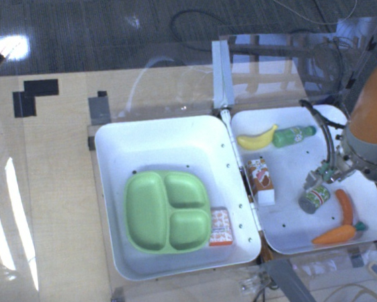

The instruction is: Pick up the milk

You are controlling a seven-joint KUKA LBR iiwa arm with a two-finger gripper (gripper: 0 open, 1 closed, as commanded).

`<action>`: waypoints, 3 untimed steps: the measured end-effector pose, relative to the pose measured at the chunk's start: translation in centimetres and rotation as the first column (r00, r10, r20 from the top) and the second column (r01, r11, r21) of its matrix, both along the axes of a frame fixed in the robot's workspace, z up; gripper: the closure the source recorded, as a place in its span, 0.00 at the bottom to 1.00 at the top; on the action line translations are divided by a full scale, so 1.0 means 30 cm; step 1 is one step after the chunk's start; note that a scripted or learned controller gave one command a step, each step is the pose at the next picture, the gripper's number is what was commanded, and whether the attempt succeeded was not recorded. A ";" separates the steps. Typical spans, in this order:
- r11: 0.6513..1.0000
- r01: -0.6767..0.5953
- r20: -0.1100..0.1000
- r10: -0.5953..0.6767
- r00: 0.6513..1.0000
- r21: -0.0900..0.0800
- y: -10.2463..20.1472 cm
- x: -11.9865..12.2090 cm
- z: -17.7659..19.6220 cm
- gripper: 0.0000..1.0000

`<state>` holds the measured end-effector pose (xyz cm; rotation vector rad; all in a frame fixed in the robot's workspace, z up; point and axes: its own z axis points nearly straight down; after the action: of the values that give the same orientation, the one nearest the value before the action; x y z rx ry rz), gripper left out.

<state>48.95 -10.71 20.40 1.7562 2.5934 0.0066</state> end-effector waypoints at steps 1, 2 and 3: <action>0.998 -0.069 -0.004 0.069 0.998 0.002 0.322 -0.002 -0.009 1.00; 0.998 -0.069 -0.006 0.069 0.998 0.003 0.540 -0.006 -0.065 1.00; 0.896 -0.443 -0.005 0.443 0.896 0.001 0.696 -0.006 -0.064 1.00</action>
<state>48.78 10.18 18.49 1.1214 2.9300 0.0056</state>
